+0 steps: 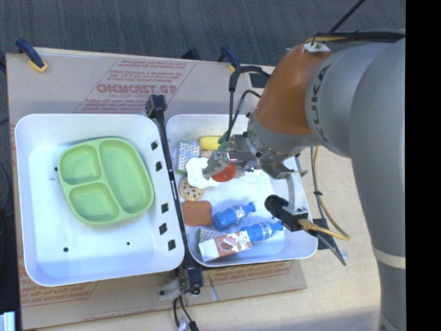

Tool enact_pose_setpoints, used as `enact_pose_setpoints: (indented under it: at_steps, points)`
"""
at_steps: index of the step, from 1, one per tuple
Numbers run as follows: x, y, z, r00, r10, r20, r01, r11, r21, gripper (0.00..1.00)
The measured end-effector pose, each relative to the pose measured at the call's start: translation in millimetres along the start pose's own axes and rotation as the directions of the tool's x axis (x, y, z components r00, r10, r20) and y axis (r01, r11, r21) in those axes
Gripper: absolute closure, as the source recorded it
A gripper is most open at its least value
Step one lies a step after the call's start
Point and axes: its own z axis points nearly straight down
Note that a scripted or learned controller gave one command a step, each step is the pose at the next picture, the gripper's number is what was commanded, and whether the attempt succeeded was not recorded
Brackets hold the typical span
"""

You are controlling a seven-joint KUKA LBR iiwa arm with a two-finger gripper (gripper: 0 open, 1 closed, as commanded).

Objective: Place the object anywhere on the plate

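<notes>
A light green plate (105,179) with three compartments lies in the left bin (41,254). My gripper (219,160) hangs low over the upper middle of the right bin (303,248). It is right above a red round item (224,174) and a white item (197,172). A yellow piece (209,143) lies just behind it. The grey and orange arm (303,102) hides the bin's back right part.
The right bin also holds a round cookie (190,189), a brown bread-like piece (197,213), two blue bottles (233,216) (267,231), a flat printed box (226,244) and a patterned packet (186,153). A black divider (165,178) runs between the bins.
</notes>
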Motion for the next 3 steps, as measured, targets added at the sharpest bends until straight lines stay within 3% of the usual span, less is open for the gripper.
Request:
enact_pose_setpoints:
  at_steps: [1, 2, 3]
  points:
    - [-25, 7, -82, 1.0, 0.0, 0.001, 0.0, 1.0, -0.001, 1.0]
    - [-25, 6, -82, 1.0, 0.0, 0.001, 0.0, 1.0, -0.001, 0.0]
    - [-25, 7, -92, 1.0, -0.007, 0.001, 0.007, 1.0, -0.001, 1.0]
